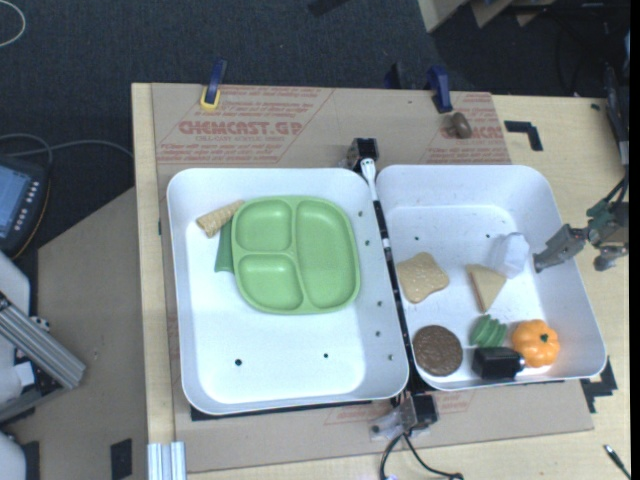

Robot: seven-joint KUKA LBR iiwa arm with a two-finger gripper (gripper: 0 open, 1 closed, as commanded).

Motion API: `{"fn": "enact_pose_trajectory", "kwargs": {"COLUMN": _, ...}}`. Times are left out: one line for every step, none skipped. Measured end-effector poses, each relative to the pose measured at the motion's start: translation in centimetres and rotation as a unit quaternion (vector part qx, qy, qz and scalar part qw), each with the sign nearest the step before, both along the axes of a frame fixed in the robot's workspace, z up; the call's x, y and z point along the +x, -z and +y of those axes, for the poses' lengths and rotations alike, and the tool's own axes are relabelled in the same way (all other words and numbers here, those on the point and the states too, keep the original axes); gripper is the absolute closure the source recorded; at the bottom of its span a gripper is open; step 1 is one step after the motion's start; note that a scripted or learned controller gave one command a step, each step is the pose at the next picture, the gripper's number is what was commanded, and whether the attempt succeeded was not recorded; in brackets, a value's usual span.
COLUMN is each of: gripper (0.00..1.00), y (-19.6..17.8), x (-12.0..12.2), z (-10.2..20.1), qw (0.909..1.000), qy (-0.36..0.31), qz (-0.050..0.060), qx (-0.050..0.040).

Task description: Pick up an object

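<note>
well off at the right rim of the right bin (560, 198), the pincer (560, 251) hangs over the wall; whether it is spread or closed i cannot tell, and nothing visibly sits in it. nearest to it, just to its left, lies a pale, blurred lump (512, 253), perhaps plastic, touching the cheese wedge (487, 288). the wedge's long axis runs toward the bin's near edge, tip pointing down-view. a toy pumpkin (535, 343) lies further toward that edge.

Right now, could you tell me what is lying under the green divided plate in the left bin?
A darker green flat piece sticks out from under the green divided plate's left edge. How far it extends underneath is covered.
</note>
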State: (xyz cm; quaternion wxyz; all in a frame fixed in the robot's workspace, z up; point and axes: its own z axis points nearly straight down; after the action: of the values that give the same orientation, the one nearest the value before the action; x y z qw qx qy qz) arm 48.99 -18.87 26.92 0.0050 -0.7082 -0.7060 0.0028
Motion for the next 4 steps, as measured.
{"fn": "enact_pose_trajectory", "kwargs": {"gripper": 0.00, "y": -0.5, "x": 0.2, "z": 0.0, "qw": 1.0000, "qy": -0.002, "qz": -0.005, "qx": -0.0014}}
{"fn": "enact_pose_trajectory", "kwargs": {"gripper": 0.00, "y": 5.6, "x": 0.8, "z": -0.1, "qw": 1.0000, "qy": -0.002, "qz": -0.002, "qx": -0.0001}}
{"fn": "enact_pose_trajectory", "kwargs": {"gripper": 0.00, "y": 11.4, "x": -0.1, "z": 0.4, "qw": 1.0000, "qy": -0.001, "qz": -0.002, "qx": 0.0003}}
{"fn": "enact_pose_trajectory", "kwargs": {"gripper": 0.00, "y": 15.9, "x": -0.3, "z": 1.0, "qw": 1.0000, "qy": -0.002, "qz": -0.002, "qx": 0.0002}}
